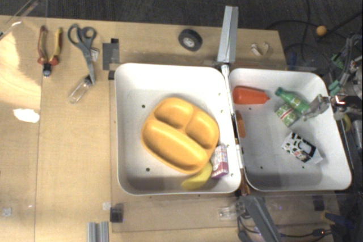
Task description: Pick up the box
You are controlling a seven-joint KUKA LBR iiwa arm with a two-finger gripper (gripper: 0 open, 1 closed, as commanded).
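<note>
box: small pinkish box (220,159) sits in the left bin (127,122), jammed in the near right corner, touching the yellow banana-looking thing (198,178) and right beside the big orange cushion-shaped lump (180,134)
claw: gripper (317,106) is over in the right bin (340,175), next to the green bottle (291,105); can't tell how open it is, and nothing is visibly in it
risk 1: the box hugs the bin wall, so there's probably no room to get around it and the claw could hit the rim
risk 2: the lump and the yellow thing crowd it, so a grab may nudge or snag those instead
risk 3: the bottle is close enough to get knocked on the way out
surface: pale wood bench (68,144), scissors (85,45), pliers (48,48), tape roll (190,39) along the back
room: dark carpet behind, cables on the right
</note>
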